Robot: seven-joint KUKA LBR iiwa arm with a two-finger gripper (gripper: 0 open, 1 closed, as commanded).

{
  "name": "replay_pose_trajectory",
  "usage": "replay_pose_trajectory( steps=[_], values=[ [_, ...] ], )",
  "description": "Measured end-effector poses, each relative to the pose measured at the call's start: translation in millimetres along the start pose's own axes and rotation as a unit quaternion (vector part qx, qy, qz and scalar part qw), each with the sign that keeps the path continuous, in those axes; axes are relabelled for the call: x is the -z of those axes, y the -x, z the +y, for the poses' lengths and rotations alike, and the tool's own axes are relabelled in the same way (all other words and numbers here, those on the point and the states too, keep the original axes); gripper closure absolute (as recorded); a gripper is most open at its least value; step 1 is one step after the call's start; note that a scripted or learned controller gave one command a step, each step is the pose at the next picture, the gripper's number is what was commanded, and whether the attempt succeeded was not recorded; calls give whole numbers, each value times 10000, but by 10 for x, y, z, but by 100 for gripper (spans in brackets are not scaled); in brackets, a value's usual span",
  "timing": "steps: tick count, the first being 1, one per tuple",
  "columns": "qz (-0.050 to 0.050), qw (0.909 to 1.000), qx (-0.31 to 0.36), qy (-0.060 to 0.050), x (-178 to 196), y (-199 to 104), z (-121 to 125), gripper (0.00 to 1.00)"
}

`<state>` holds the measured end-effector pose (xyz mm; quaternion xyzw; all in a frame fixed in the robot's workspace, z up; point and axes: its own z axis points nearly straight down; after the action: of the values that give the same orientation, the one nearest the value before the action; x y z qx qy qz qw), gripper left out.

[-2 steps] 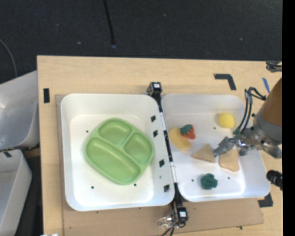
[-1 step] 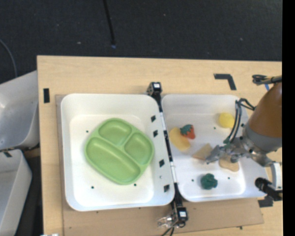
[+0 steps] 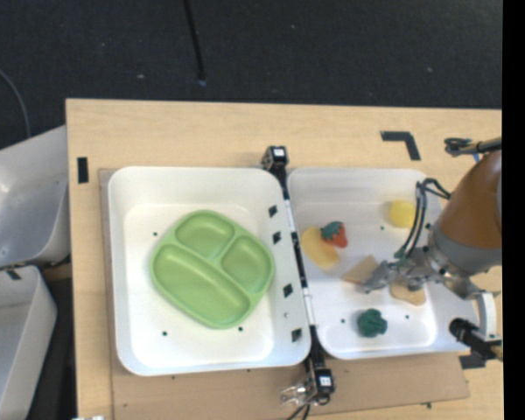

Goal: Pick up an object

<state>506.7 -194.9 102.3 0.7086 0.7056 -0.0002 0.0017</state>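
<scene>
the gripper [image 3: 387,275] hangs low in the right bin [image 3: 359,346], arm reaching in from the right; whether it grips cannot be told. a tan piece [image 3: 360,272] lies just left of it, long axis slanting far-right. a green divided plate [image 3: 212,268] fills the left bin [image 3: 131,339].

Arm [image 3: 474,213] cut by right edge — tan piece [image 3: 409,294] half under the gripper [image 3: 394,274]
</scene>
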Motion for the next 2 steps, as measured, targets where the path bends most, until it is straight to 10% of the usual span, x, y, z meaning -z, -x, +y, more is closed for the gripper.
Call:
replay_pose_trajectory(
  steps=[1, 2],
  values=[
    [-31, 10000, -31, 48, 130, 29, 21, 100],
    [2, 10000, 37, 20, 622, -43, 79, 100]
  ],
)
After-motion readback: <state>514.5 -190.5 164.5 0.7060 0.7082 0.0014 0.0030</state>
